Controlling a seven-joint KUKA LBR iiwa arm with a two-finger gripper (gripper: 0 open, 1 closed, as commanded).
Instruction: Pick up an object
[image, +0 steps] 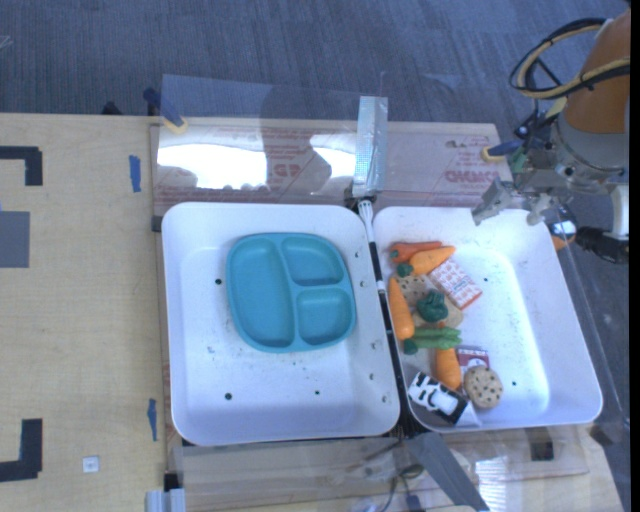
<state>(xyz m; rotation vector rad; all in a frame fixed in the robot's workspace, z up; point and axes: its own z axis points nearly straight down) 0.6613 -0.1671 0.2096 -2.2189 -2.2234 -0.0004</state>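
The left bin (190, 330) sits well to the left of the gripper (520, 205) and lower in the view; a teal divided plate (290, 290) lies flat in its middle. The right bin (560, 330) lies just below the gripper, which hangs over its far rim near the right corner. All the toy food is heaped along this bin's left side, down and to the left of the gripper and apart from it. Nearest is a carrot (432, 259) at the top of the heap, with a small red and white packet (458, 284) just beneath. Further down come a green broccoli piece (432, 307), a second carrot (400, 310), a green bean pod (432, 341), then a cookie (482, 386) and a black and white piece (436, 396), farthest from the gripper. Its two fingers stand spread apart with nothing between them
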